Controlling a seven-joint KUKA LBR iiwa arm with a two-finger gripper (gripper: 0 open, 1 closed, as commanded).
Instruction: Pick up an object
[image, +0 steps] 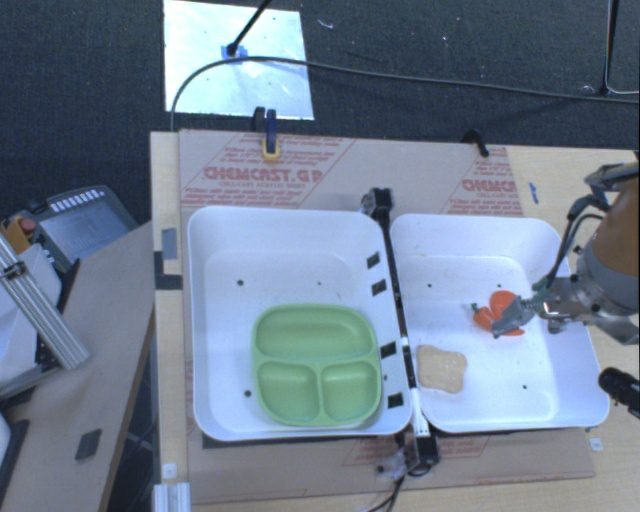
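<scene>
An orange object (495, 310) lies in the right bin (450, 250), right of its middle. My gripper (512, 318) reaches in from the right and sits directly on the orange object's lower right side, partly covering it. A flat tan object (441, 368), like a slice of bread, lies lower in the same bin, near the divider. The arm's grey body and orange band (615, 230) stand over the bin's right rim.
The left bin (230, 250) holds a green divided plate (318, 363) in its lower middle. A black clip strip (390, 300) runs between the two bins. Cardboard lies under both bins, with a cable and a yellow clamp (270, 140) behind.
</scene>
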